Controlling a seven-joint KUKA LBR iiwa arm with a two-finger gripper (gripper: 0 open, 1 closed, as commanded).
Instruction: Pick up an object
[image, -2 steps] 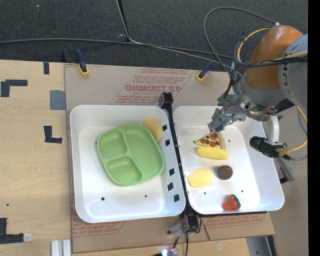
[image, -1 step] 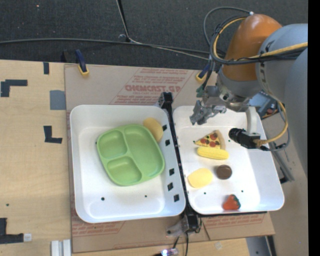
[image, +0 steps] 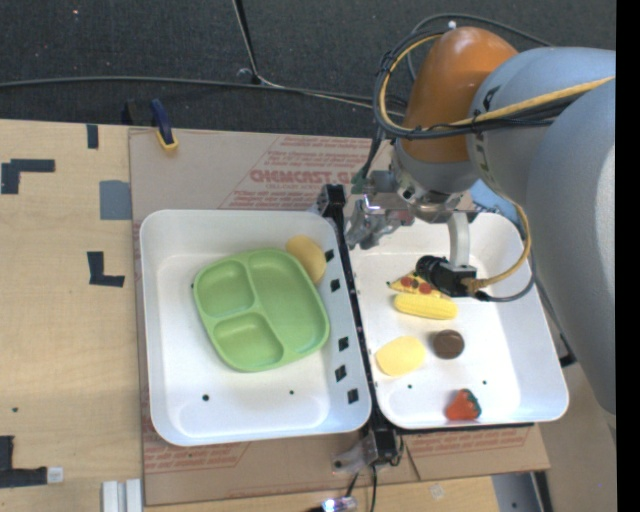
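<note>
strawberry (image: 462, 405) in front – gripper (image: 366, 226) fingers blurred, arm (image: 520, 110) cropped

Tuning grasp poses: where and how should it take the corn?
Probably across the middle of the corn, from straight above, fingers spanning its short width. It lies flat, long axis left-right. The hotdog sits close behind; the front side is free.

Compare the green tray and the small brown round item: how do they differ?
The green tray is large, flat, divided into compartments, and lies in the left bin; the brown round item is small, undivided, and lies in the right bin. Both rest on white bin floors, untouched.
</note>
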